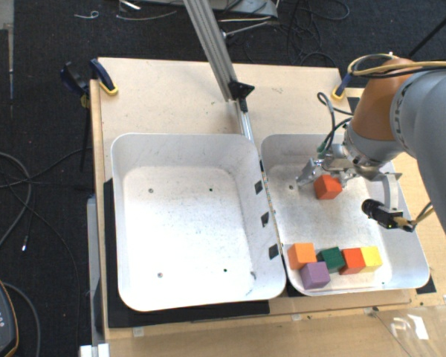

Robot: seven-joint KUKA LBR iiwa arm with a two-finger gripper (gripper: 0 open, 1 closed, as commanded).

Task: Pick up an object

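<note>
Speckled white bins (186, 155), cube-shaped blocks (331, 259).

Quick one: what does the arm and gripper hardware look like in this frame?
The arm is smooth, rounded grey casing with an orange band above the wrist. Yellow and black cables loop over the band, and thin wires run down to the gripper, a small silvery metal unit. A black fitting sticks out below the wrist.
</note>
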